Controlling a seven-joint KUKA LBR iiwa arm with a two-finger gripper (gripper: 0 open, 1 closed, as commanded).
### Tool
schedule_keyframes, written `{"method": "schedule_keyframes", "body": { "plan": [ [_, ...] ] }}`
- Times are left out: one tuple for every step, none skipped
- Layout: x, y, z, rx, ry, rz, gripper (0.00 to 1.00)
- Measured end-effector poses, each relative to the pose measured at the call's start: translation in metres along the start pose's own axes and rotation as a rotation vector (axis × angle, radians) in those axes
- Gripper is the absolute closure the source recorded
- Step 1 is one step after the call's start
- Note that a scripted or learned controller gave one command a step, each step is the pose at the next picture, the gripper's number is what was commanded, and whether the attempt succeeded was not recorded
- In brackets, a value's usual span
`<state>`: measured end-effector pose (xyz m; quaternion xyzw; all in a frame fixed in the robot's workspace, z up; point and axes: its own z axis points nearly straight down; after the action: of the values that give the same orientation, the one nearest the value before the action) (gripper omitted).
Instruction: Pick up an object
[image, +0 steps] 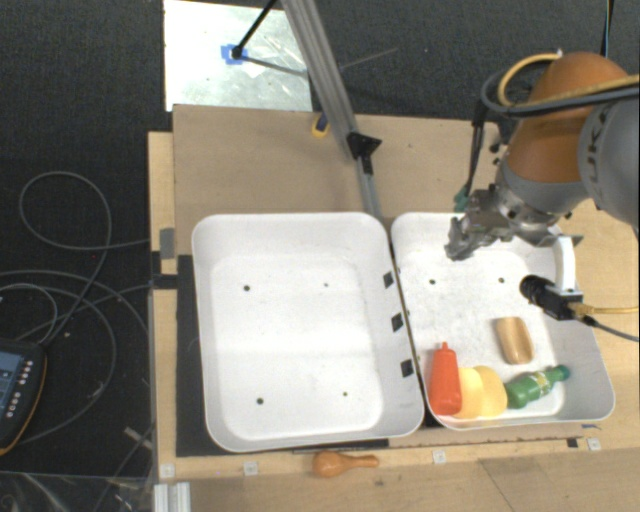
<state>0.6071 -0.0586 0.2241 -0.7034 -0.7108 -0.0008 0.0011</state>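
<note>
Over the right bin (600, 400), the gripper (462, 243) hangs, seemingly pointing down

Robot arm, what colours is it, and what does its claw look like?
The arm is grey with a big rounded orange band above the wrist. Black and yellow cables loop over it. The claw is small, dark grey metal.

floor (80, 90): dark carpet | cables (60, 240): looped, left | bench (260, 160): tan board
</note>
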Motion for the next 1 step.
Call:
{"method": "schedule_keyframes", "body": {
  "plan": [
    [0.0543,-0.021,0.0043,0.001,0.0,0.0,1.0]
  ]
}}
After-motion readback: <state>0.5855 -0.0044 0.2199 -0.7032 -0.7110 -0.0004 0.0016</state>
